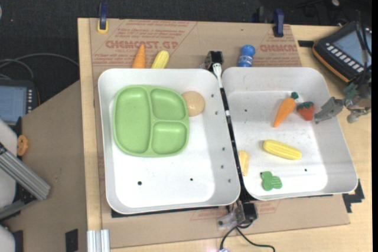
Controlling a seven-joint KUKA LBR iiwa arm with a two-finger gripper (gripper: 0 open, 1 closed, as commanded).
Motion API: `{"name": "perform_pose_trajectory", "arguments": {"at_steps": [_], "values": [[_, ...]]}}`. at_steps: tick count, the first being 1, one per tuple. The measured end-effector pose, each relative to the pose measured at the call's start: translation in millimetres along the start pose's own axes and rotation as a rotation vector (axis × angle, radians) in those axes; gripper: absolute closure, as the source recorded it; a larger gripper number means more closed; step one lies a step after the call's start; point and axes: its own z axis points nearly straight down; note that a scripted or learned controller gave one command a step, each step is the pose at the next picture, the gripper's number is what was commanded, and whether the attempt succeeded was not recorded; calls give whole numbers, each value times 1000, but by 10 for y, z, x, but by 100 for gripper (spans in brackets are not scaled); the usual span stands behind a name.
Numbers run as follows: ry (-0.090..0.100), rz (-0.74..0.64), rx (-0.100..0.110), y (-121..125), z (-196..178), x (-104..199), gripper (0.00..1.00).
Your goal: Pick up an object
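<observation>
I see the hand (338,108) at the right rim of the right bin (331,144), low and just beside the small red toy (305,110). I cannot tell from here how it is set; it carries nothing I can make out. The pickable toys lie loose in that bin so the arm can reach them from its side: a carrot (283,111) touching the red piece, a yellow corn cob (282,150) mid-bin, a green piece (271,181) near the front edge. The left bin (171,186) holds a green divided plate (151,120) and a tan round piece (193,103), well apart from the arm. I judge the red toy or carrot the likeliest target.
</observation>
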Motion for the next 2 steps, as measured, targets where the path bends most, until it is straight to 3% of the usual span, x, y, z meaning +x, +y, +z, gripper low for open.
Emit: {"name": "perform_pose_trajectory", "arguments": {"at_steps": [1, 2], "values": [[7, -6, 9, 331, 1223, 567, 0], [2, 7, 8, -340, 1496, 112, 0]]}}
